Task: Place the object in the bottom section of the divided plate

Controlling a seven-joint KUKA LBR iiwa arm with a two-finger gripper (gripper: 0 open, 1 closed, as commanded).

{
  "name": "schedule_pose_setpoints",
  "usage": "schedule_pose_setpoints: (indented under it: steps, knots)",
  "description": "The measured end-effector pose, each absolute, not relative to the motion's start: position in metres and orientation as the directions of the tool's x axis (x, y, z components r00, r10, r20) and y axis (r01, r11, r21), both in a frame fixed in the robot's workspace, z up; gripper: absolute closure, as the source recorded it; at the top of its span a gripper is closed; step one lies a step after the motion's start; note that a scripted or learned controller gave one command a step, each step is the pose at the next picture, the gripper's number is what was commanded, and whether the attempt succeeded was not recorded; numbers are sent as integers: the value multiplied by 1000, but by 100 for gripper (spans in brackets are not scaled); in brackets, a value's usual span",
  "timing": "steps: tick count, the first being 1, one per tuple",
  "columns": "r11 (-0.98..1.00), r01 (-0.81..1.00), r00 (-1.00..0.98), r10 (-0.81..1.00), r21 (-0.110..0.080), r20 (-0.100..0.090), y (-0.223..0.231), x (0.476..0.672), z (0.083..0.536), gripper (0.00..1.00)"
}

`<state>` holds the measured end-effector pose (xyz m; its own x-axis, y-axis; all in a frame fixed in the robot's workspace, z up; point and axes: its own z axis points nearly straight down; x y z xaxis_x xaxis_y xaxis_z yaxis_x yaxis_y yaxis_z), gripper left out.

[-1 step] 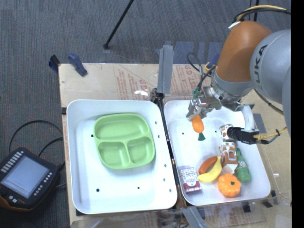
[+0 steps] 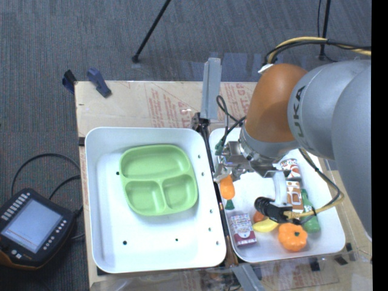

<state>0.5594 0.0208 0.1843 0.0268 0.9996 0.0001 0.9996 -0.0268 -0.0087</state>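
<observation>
Closest to my camera is the teach pendant (image 2: 31, 226), sitting on the carpet off the bench's left corner with its cable looping behind it. Moving right, I'm looking at the left bin (image 2: 103, 247), and the green divided plate (image 2: 159, 178) is lying flat in it, one long section at the top and two smaller ones along the bottom. Nothing's sitting in the plate.

Further right, the gripper (image 2: 228, 176) is hanging over the left edge of the right bin (image 2: 330, 238), with a small orange object (image 2: 227, 190) showing right at its tip. I honestly can't say if it's gripped or only hanging under there.

The other stuff is lying in the right bin: a red box (image 2: 242, 229), a yellow piece (image 2: 265, 225), an orange pumpkin-looking toy (image 2: 293, 237), a red-and-white packet (image 2: 293, 187).
</observation>
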Motion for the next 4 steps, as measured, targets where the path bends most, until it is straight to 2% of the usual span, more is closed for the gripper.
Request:
schedule_pose_setpoints:
  steps: [1,2,3,4]
  knots:
    - [44,999,-44,999,-5,0,-16,569,248,100]
    - [181,983,-181,983,-9,1,71,535,184,100]
    - [47,999,-47,999,-5,-2,45,580,292,100]
    - [-291,957,291,957,-9,-3,58,563,187,100]
